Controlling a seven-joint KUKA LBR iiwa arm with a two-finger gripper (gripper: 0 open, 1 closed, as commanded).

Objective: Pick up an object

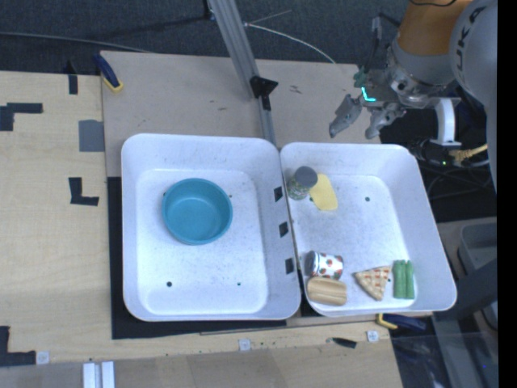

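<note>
My gripper [360, 123] hangs above the far edge of the right bin [424, 208], its two fingers spread open with nothing between them. Below it in that bin lie a grey round object [304, 180] and a yellow piece [324, 192] near the far left corner. Along the near edge sit a small printed can [325, 264], a tan bread-like block [326, 291], a pizza slice [373, 281] and a green object [403, 279]. A blue bowl [197, 210] rests in the left bin [137, 241].
A slanted metal pole [240, 47] runs from the top toward the gap between the bins. Cables lie across the dark floor at the back. A yellow-and-blue clamp [109, 73] sits at the bench's far left corner.
</note>
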